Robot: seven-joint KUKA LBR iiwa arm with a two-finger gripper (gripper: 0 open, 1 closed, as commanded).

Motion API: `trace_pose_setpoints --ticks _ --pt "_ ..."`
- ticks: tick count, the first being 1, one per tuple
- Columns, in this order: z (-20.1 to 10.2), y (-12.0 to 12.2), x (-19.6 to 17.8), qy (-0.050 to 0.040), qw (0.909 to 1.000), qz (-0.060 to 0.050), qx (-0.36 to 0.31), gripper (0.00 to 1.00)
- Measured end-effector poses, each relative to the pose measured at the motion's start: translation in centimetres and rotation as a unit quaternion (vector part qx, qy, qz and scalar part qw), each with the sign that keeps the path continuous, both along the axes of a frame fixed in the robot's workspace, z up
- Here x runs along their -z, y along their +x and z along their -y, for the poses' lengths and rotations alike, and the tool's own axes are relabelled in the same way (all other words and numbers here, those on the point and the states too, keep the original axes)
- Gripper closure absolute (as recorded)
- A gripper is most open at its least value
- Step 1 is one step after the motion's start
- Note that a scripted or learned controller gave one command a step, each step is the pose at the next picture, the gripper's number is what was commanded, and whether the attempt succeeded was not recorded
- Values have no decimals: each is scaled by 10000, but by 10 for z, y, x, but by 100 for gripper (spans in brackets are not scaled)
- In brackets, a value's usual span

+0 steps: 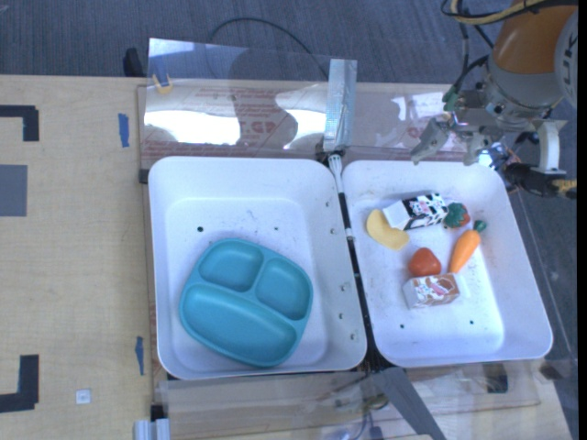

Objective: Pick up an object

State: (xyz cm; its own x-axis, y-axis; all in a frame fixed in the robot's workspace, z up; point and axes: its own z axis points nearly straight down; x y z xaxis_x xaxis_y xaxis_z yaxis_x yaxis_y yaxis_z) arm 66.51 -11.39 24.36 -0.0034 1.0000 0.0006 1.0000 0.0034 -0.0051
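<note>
Gripper (456, 145) hovering over the right bin's (523, 337) far edge, fingers spread, nothing between them. Left bin (174, 191): teal divided plate (246, 301) toward near edge. Right bin's middle: banana (385, 229), milk carton (417, 212), tomato (424, 262), snack box (432, 291), carrot (465, 248).

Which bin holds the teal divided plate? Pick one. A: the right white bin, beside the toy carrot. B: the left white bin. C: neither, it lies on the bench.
B: the teal three-compartment plastic plate lies in the shallow white left bin, while the orange toy carrot lies in the shallow white right bin.
</note>
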Motion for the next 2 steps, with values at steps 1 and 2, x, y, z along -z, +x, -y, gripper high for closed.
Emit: trace_pose_setpoints --ticks 1,2 --pt "73 -39 93 5 9966 -27 -826 0" --pt "91 -53 149 -8 9975 47 -707 0"
